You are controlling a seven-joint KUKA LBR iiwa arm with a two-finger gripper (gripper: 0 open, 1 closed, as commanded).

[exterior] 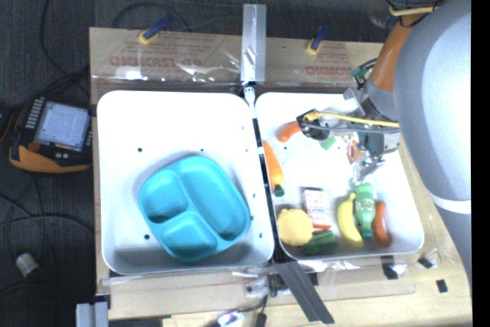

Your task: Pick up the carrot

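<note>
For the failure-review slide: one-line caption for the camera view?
Gripper hovers over right bin; carrot lies by its left wall.

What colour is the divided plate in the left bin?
Turquoise blue; the divided plate shows plainly in the camera view.

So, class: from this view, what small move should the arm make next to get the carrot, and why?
Probably shift the end effector toward the bin's left wall, over the carrot. The carrot lies free against that wall in the right bin, while the end effector sits apart from it, above the green bottle.
</note>
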